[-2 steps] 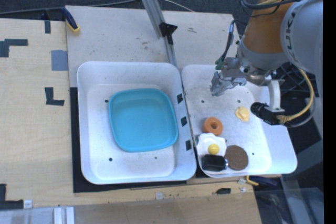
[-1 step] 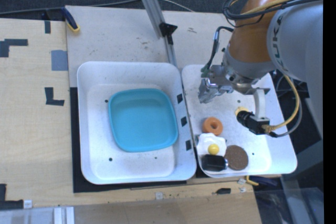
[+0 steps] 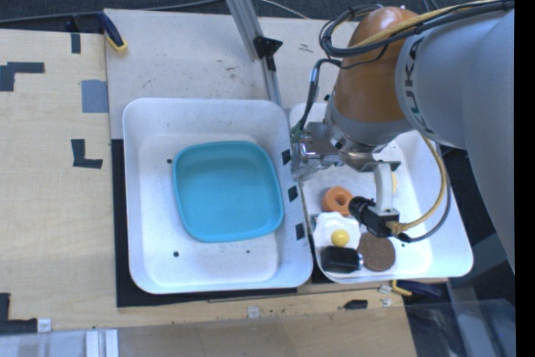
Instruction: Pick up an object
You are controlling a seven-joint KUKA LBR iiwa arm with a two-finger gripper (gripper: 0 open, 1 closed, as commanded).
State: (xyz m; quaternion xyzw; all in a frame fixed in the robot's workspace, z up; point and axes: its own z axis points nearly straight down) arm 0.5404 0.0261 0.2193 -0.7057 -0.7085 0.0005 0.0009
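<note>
The grey arm covers the far half of the right white bin, hiding whatever lies there. Skip the flat square blue plastic plate in the left white bin. Aim for the orange ring near the right bin's left wall, clear of the brown disc, black block and toy fried egg crowding its near edge. The gripper hangs over that wall; spread or pressed together, you cannot tell.
</note>
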